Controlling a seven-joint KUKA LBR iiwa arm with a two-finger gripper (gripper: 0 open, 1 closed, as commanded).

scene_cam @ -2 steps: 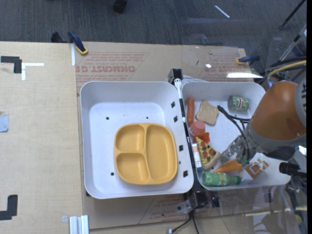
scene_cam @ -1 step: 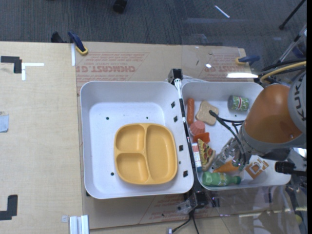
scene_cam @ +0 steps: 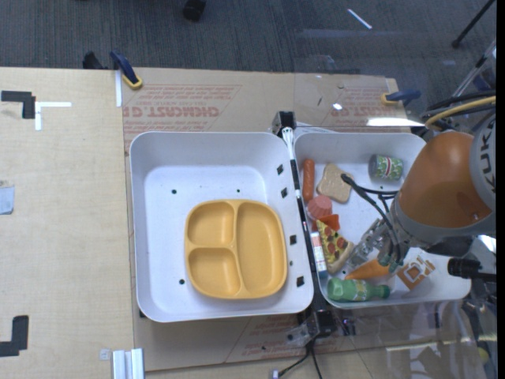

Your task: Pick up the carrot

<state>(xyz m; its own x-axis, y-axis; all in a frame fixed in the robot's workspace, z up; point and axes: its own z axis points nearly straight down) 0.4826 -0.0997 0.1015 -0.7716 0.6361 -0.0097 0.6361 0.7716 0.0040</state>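
We see 1 carrot (scene_cam: pixel 368 271), orange and tapered, lying in the right bin (scene_cam: pixel 359 142) near its front wall, just above 1 green bottle (scene_cam: pixel 357 291). The gripper (scene_cam: pixel 384 251) sits right over its thick end; we cannot tell its state. We count 2 bins; the left bin (scene_cam: pixel 158 212) holds 1 yellow divided plate (scene_cam: pixel 235 249).

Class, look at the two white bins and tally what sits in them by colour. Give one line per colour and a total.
Yellow: 1, the divided plate
Orange: 1, the carrot
Green: 2, the bottle and the can
Red: 2, the sausage and the pizza slice
Tan: 1, the toast
Total: 7
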